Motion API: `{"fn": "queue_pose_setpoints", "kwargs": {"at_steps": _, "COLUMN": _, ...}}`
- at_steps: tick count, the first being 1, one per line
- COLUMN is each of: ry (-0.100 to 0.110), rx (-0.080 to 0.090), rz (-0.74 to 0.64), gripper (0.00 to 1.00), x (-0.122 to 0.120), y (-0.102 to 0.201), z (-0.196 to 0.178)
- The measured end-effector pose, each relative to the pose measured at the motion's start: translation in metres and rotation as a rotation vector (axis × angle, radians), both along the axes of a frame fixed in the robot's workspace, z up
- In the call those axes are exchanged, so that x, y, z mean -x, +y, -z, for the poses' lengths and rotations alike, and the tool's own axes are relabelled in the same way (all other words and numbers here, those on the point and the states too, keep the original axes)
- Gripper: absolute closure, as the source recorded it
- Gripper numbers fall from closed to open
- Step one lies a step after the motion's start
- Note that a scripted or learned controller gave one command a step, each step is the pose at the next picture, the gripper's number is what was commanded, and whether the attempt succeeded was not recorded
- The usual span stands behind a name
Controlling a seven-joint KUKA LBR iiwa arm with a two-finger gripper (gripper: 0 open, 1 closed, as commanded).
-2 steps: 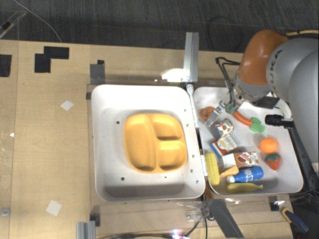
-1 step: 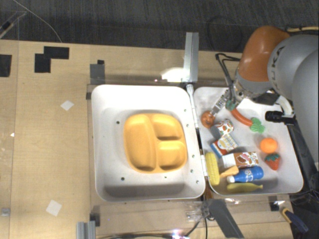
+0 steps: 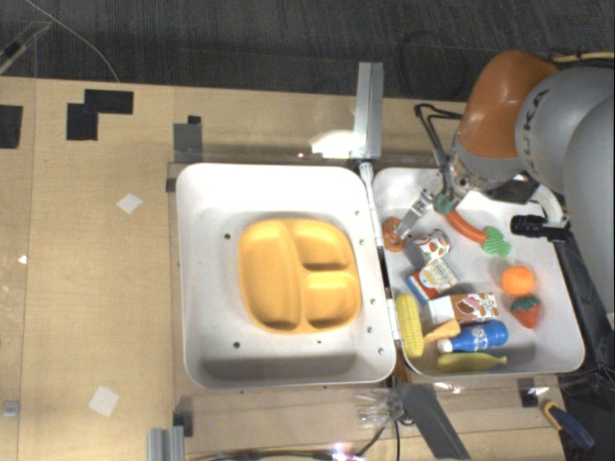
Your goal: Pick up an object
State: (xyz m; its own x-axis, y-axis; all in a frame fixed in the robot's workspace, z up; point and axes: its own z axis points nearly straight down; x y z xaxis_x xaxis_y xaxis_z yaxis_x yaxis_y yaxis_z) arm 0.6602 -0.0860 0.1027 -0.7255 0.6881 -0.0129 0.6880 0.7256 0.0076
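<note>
While the gripper hangs over the right bin, apparently parted and grasping nothing, it looks mid-approach. Next it must descend squarely onto the orange toy underneath, then clench.

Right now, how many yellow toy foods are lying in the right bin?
2: the corn cob along the right bin's left wall, and the banana at its near edge, beside the blue bottle. Others could be hidden underneath.

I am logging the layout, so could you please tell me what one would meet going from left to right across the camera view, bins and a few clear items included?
Shallow white left bin → yellow compartment tray → yellow toy corn cob → round orange toy fruit.
</note>
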Motion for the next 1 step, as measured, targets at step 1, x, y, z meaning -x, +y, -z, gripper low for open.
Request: {"fn": "queue_pose_setpoints", "kwargs": {"at_steps": 1, "ry": 0.003, "rx": 0.001, "rz": -0.198, "gripper": 0.00, "x": -0.0033, "y": -0.0448, "z": -0.0278}}
